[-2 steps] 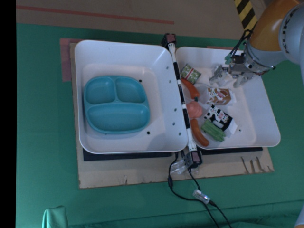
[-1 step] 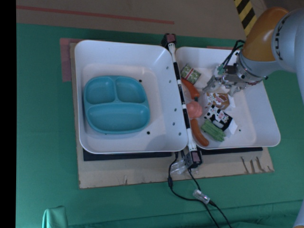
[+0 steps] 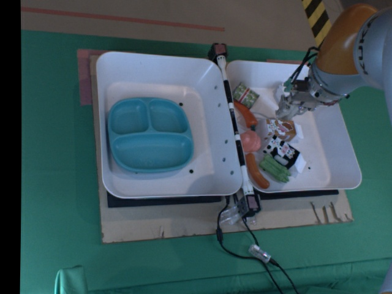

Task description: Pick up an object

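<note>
My gripper (image 3: pixel 285 108) hangs over the right bin (image 3: pixel 334 139), near its back middle, just above a white and orange packet (image 3: pixel 280 128). In front of the packet lies a black and white cow-patterned box (image 3: pixel 283 152), with green beans (image 3: pixel 275 168) beside it. A pink round piece (image 3: pixel 250 141) and a sausage (image 3: pixel 257 171) sit along the bin's left wall. Further back lie an orange carrot (image 3: pixel 245 113), a small green and red box (image 3: pixel 242 92) and a white piece (image 3: pixel 266 105) close to the gripper's left.
The left bin (image 3: pixel 122 72) holds a teal divided plate (image 3: pixel 150 135). A black and white divider bar (image 3: pixel 231 121) runs between the bins. Cables (image 3: pixel 257 250) trail over the green bench in front. The right part of the right bin is bare.
</note>
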`<state>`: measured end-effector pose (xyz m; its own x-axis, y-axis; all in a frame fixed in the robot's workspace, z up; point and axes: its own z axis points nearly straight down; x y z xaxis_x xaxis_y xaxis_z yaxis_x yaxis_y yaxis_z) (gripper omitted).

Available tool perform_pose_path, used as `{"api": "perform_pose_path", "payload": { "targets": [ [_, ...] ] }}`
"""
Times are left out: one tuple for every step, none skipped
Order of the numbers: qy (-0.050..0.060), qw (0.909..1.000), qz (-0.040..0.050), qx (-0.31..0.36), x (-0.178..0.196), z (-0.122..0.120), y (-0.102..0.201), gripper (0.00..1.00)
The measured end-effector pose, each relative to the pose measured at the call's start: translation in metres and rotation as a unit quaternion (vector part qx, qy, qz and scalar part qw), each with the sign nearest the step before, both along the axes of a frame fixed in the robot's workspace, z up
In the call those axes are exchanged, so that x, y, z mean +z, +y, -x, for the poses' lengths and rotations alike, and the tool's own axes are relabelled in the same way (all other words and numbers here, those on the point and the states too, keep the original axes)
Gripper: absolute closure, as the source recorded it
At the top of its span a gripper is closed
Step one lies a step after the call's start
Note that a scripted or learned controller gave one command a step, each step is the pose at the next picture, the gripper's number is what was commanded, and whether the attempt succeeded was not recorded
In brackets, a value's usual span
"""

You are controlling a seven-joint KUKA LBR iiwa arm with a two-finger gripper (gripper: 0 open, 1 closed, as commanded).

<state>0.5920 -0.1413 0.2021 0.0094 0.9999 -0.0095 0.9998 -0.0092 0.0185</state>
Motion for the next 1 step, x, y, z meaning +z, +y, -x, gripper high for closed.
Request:
{"api": "perform_pose_path", "payload": {
  "targets": [
    [0.000, 1.0000, -0.0001, 0.000, 0.0000, 0.0000, 0.0000, 0.00]
  ]
}}
